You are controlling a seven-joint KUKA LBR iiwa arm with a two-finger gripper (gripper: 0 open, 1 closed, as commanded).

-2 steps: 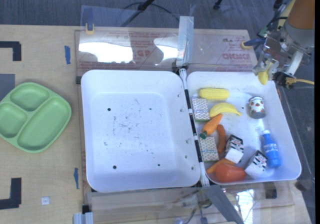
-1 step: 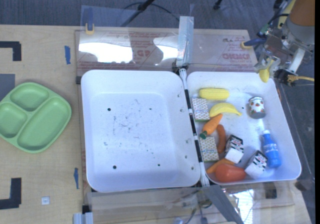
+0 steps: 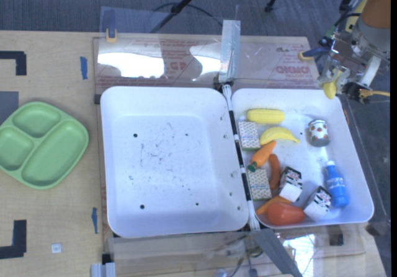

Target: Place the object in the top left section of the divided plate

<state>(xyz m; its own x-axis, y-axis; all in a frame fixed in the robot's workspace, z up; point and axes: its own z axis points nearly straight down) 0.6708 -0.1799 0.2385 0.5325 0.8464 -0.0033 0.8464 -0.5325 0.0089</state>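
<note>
Nearest the lens, at the left, a black bracket mark (image 3: 17, 237) sits on the wooden surface (image 3: 62, 220), well to the left of the right bin (image 3: 358, 176). Farther back lies the green divided plate (image 3: 40, 144), also well left of the right bin and apart from it. Its top left section (image 3: 37, 119) holds nothing, and so do its other two wells.

The left bin (image 3: 118, 164) comes next, touching the right bin along their shared rim. Its floor shows only faint scuffs and small dark dots.

All the objects lie inside the right bin. Against its left wall are a small checkered box (image 3: 249, 135) and, nearer the front, a second one (image 3: 259, 183), with an orange carrot (image 3: 263, 153) slanting between them. At the back of the right bin lies a yellow corn cob (image 3: 265, 116), with a banana (image 3: 279, 136) just in front of it. At the front rim rests a red-orange piece (image 3: 282, 212), touching a dark-and-white packet (image 3: 290, 184). Toward the right wall are a roundish grey ball (image 3: 318, 132), a blue bottle (image 3: 335, 184) lying on its side, and a white packet (image 3: 318, 202) beside its lower end.

The gripper (image 3: 332, 83) hangs over the back right corner of the right bin, above the rim. It carries none of the objects, and whether it is spread or closed I cannot tell.
</note>
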